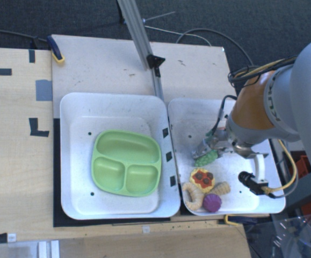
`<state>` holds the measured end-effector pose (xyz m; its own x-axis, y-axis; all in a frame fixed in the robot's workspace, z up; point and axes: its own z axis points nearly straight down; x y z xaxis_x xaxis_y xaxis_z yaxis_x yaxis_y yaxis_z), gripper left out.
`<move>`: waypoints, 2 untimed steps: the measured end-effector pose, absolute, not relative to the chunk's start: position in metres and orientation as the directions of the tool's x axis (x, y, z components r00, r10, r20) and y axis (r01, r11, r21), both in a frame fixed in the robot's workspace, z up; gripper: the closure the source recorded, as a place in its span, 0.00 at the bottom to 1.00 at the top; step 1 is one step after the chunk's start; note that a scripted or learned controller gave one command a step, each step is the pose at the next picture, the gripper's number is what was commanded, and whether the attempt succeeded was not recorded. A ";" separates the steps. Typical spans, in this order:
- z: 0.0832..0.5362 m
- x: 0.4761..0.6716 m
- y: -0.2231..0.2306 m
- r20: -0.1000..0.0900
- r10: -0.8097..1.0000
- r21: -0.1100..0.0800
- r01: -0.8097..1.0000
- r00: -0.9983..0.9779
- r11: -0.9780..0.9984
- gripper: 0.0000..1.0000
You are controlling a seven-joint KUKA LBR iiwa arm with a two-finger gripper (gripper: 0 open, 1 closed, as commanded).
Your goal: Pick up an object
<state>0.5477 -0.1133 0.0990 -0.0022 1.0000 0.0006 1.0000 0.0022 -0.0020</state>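
Observation:
In the right bin (187, 117), my gripper (209, 146) hangs low over the middle, reaching in from the right under the grey and orange wrist (254, 112). A small green object (207, 157) lies right at its tip, touching or just below it; whether it is gripped is not visible. Near the bin's front lie a round yellow and red pizza-like toy (202, 178), a tan curved piece (193, 197), a second tan piece (222, 187) and a purple ball (212, 202), bunched together.
The left bin (74, 112) holds a light green divided plate (127, 163). A slanted metal pole (139, 31) rises behind the bins. Cables (262, 184) and a black fitting hang by the right bin's right side.

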 end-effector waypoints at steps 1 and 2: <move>0.143 0.550 -0.120 -0.001 1.000 0.002 1.000 -0.001 0.001 1.00; 0.204 0.554 -0.124 -0.001 1.000 0.004 1.000 -0.001 0.001 1.00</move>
<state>0.5544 -0.1237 0.2044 -0.0011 1.0000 -0.0013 1.0000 0.0011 0.0038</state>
